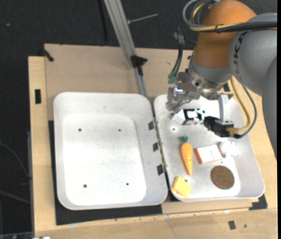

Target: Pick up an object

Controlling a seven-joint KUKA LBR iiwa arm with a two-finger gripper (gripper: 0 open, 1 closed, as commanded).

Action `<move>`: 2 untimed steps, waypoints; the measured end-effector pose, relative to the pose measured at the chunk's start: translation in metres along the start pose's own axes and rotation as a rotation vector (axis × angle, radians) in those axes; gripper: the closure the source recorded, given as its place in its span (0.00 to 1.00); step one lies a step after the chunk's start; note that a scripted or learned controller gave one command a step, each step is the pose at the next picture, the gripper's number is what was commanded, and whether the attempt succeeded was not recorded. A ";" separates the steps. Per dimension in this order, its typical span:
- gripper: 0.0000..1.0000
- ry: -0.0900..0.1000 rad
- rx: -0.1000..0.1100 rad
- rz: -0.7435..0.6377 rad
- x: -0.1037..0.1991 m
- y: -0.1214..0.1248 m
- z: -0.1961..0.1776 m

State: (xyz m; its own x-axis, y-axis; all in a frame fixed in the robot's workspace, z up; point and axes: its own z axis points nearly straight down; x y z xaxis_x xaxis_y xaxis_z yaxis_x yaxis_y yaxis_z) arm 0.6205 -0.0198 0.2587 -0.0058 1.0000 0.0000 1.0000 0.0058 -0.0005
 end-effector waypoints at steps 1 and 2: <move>1.00 0.000 0.000 0.000 0.049 -0.006 0.013; 1.00 0.001 -0.002 -0.001 0.094 -0.001 0.014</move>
